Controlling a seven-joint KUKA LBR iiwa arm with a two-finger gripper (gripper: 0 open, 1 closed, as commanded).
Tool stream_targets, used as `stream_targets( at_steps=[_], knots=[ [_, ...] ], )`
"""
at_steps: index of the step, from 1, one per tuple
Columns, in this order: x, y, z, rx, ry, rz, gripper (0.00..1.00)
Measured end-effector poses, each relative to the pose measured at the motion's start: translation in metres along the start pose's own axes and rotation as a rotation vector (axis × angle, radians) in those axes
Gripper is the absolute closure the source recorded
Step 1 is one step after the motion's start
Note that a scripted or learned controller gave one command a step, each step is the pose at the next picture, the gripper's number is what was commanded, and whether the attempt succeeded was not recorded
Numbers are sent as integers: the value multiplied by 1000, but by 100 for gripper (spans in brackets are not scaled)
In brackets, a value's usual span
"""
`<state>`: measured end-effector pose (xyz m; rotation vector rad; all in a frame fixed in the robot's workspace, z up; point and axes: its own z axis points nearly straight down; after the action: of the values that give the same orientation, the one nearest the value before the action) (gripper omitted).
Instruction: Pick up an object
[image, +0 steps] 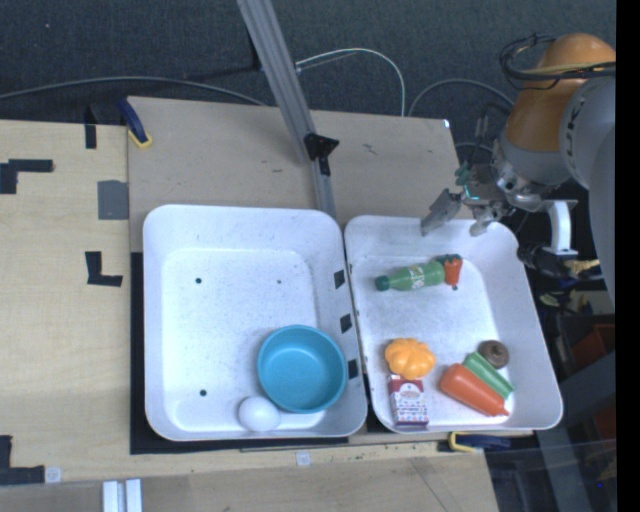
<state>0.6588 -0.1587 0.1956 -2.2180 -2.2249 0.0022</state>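
Overhead, the gripper (458, 219) hangs at the far rim of the right bin (520, 300), its two grey fingers (437, 215) spread apart with nothing between them. The grey arm (585, 130) with its orange band (545, 95) comes in from the right, beyond that bin's far right corner.

Taking the right bin as the landmark: a green bottle (412, 277) with an orange cap lies on its side in the far half, just below the gripper and apart from it. Toward the near edge sits a small orange-yellow thing (410, 357), perhaps a toy fruit, though it is too blurred to be sure. Touching it on the near side is a little red-and-white carton (407, 402), against the bin's near wall. In the near right corner lies a carrot (472, 390), with a green piece (488, 373) along its top and a small brown round thing (492, 352) just beyond.

The left bin (180, 300) adjoins the right bin on its left side. It holds a blue bowl (301, 368) close to the shared wall at the near end, and a white ball (259, 412) touching the bowl's near left side. A grey pole (290, 95) slants across the bench beyond both bins.
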Motion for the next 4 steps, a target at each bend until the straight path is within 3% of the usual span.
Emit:
stream_targets(
  at_steps=[1,3,4],
  knots=[
    [0,0,0,0,0,0,0],
    [11,3,110,2,-1,0,0],
    [11,3,97,1,-1,-2,100]
  ],
)
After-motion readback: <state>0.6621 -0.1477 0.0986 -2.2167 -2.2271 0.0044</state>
